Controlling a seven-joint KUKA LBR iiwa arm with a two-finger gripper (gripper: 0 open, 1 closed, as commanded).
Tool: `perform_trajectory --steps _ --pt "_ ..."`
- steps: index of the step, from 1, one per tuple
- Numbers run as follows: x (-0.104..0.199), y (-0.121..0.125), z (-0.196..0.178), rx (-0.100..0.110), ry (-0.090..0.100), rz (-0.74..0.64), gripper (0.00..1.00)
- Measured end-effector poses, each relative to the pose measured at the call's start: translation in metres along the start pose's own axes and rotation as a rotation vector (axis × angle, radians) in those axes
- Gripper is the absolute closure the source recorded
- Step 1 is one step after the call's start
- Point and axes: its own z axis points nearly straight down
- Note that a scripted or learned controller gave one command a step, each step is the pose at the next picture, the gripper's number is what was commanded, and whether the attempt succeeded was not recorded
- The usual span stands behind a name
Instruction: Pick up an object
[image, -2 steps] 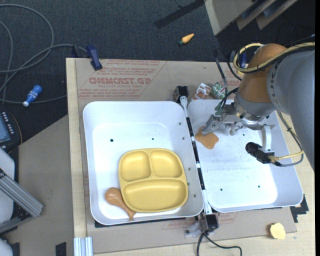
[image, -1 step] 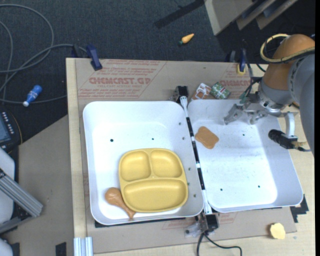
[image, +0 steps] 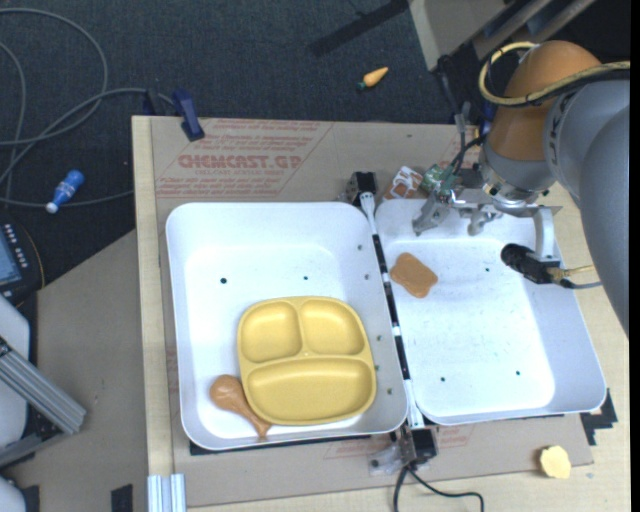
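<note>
While the jaws (image: 452, 215) hang open and hold nothing at the right bin's (image: 560, 385) twelve o'clock edge, the small brown toy (image: 413, 275) at nine o'clock looks light and firm, best pinched across its narrow sides.

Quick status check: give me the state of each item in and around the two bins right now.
gripper: over the right bin's far edge, holding nothing visible
brown piece: lying flat in the right bin, near the divider
yellow divided plate: upright, flat in the left bin
brown drumstick toy: lying beside the plate's near-left corner
</note>
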Motion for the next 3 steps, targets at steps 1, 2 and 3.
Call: perform_trajectory --steps 1,2,3 --pt "0.009 -0.052 0.045 0.008 0.002 0.008 0.00" --pt "0.006 -0.006 0.043 -0.003 -0.002 0.004 0.00" --pt "0.070 -0.029 -0.064 -0.009 0.001 -0.001 0.00"
